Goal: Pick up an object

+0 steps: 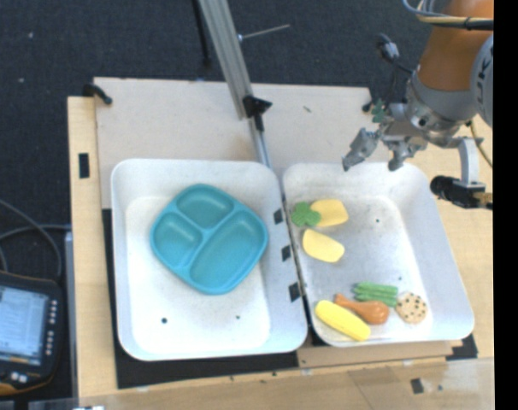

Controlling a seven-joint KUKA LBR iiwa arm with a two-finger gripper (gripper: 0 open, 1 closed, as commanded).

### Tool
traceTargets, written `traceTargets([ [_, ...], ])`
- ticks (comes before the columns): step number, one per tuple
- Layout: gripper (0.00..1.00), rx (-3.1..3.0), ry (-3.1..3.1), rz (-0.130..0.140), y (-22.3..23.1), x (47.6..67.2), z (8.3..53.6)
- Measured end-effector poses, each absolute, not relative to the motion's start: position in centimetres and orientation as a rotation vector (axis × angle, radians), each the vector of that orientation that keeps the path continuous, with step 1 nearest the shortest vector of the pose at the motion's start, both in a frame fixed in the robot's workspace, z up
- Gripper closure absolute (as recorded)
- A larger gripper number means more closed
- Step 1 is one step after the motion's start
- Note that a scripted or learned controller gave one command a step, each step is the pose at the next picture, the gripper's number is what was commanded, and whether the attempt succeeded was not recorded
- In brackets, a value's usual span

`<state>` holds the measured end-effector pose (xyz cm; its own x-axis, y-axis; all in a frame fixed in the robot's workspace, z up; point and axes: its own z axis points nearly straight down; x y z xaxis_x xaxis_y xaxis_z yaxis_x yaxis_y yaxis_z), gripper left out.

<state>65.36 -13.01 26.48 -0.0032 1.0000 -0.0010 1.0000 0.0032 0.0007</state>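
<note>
My gripper (376, 156) hangs above the far rim of the right bin (430, 229), its two fingers spread open with nothing between them. In that bin lie a yellow piece with a green leafy bit (320, 214) near the left wall, a second yellow piece (322, 246) just below it, a yellow banana-like piece (342, 320) at the front, an orange carrot-like piece (363, 309), a green bean pod (375, 292) and a speckled cookie (411, 307). All of these lie well in front of the gripper.
The left bin (139, 314) bears a teal divided plate (209, 238). A slanted metal rail (229, 49) rises behind the bins, ending by their shared edge. A black handheld unit (15, 319) sits off the bench at left.
</note>
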Motion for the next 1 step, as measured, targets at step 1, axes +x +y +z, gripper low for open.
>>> traceTargets([
  [1, 0.00, 2.217, 2.224, -0.001, -13.03, 65.35, 26.48],
])
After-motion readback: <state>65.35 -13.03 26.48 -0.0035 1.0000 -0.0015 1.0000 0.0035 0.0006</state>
